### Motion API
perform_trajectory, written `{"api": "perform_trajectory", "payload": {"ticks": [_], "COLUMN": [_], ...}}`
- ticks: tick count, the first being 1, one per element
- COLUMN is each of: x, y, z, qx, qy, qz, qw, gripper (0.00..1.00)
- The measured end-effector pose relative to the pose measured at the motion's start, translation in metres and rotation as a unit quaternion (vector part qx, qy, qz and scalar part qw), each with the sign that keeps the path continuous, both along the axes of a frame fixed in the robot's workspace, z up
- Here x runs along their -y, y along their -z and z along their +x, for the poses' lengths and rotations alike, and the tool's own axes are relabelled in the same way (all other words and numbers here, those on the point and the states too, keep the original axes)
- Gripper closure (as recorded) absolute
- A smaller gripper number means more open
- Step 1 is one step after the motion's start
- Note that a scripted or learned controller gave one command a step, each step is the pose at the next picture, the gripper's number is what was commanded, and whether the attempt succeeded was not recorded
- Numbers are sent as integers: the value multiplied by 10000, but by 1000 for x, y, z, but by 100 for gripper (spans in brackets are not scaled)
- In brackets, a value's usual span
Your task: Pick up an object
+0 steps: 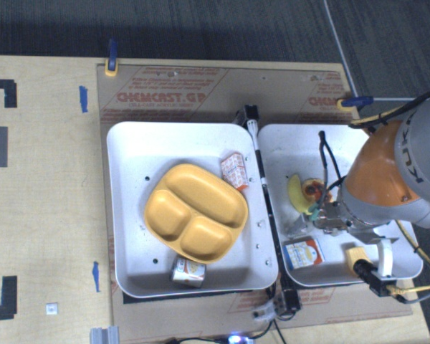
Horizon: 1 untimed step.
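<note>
In the right-hand shallow white bin point(408, 264), the arm's wrist hides the grasping end point(322, 217), so you cannot tell how it is set. Lower slowly and centre on one item before closing (the cluster is tight). The small yellow banana-shaped toy point(297, 193) lies just left of the wrist, touching a red-and-orange round piece point(314, 189); the flat white carton with orange label point(302, 253) sits just below.

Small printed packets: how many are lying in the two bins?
3. One packet at the yellow tray's upper right, one below the tray near the left bin's front, one in the right bin. The arm may hide more.
</note>
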<state>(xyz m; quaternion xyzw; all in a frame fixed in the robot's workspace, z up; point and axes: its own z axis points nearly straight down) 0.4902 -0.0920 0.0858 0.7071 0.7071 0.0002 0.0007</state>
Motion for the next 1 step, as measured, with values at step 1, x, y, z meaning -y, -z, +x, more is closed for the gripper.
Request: {"api": "perform_trajectory", "payload": {"ticks": [1], "x": [0], "y": [-11], "z": [2], "qx": [41], "qy": [-1], "qz": [-14], "qw": [10000], "gripper": [100]}}
